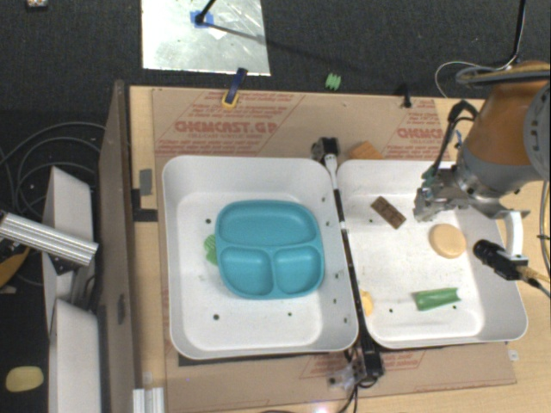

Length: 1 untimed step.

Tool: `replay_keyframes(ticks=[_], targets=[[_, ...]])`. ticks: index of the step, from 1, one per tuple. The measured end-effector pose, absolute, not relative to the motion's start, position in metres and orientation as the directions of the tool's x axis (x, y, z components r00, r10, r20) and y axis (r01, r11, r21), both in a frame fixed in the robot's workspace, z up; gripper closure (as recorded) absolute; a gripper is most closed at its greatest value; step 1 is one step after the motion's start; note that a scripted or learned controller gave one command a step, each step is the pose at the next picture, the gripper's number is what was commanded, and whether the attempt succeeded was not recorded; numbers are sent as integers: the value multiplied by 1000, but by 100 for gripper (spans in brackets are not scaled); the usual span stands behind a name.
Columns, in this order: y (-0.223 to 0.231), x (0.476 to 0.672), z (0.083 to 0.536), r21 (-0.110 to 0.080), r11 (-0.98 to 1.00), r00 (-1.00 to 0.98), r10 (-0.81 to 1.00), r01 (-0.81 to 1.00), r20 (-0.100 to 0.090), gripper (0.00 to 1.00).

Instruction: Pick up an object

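Jaws first: the grey metal gripper point(430, 198) hangs over the upper part of the right-hand shallow white bin point(495, 329), and from this slanted view I cannot tell whether its jaws are parted or closed, nor is anything visible between them.

Nearest to it, just below and slightly right, lies the round tan disc-shaped object point(448, 240), resting flat on the bin floor. I judge this the likeliest thing to pick. It looks light, smooth and fairly stiff, perhaps a toy biscuit or bun; its low rounded edge could slip out of a pinch, so a hold across its middle, from straight above, seems safest.

Left of the disc, nearer the bin's inner wall, sits a small brown rectangular block point(388, 212), tilted. Below the disc lies a flat green strip-like piece point(436, 298), and further left of that a small yellow piece point(368, 303) at the wall.

Well left of the disc, the left-hand white bin point(185, 317) holds a teal plastic divided plate point(269, 248), with a green scrap point(210, 248) touching its left edge. Both bins rest on the cardboard-covered counter point(250, 119).
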<state>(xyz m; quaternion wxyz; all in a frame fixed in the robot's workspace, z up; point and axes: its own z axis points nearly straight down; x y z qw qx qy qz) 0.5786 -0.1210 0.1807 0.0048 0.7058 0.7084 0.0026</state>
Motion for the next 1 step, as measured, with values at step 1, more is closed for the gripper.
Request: replay_keyframes(ticks=[1], targets=[[-120, 576, 176, 3, 4, -4, 1000, 1000, -1, 0]])
